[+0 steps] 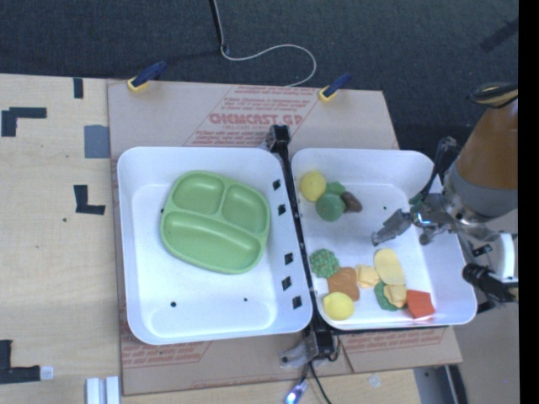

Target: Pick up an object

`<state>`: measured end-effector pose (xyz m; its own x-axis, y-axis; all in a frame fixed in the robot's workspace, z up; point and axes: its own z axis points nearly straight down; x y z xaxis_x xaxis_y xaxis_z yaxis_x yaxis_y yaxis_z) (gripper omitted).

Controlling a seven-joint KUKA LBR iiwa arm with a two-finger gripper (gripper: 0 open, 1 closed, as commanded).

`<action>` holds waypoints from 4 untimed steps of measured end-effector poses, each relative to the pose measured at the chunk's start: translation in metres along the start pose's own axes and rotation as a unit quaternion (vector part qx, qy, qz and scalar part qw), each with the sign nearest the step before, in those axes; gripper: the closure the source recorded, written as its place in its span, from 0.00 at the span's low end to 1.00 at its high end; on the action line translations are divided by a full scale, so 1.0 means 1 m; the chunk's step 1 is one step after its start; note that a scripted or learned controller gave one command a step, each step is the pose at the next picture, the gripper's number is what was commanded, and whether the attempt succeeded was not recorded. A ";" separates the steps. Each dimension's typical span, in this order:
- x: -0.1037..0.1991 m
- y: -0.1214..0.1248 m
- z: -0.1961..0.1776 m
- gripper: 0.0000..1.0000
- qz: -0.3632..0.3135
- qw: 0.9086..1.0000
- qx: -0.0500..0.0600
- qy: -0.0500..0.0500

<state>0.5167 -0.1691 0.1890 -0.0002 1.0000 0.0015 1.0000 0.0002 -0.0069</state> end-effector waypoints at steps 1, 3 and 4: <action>0.068 0.002 0.052 0.00 -0.003 1.000 0.003 0.001; 0.124 -0.034 0.002 1.00 -0.001 1.000 0.005 0.000; 0.174 -0.033 -0.072 1.00 -0.003 1.000 -0.003 0.000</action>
<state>0.4843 0.0044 0.2618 -0.0066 1.0000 0.0007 1.0000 0.0066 -0.0010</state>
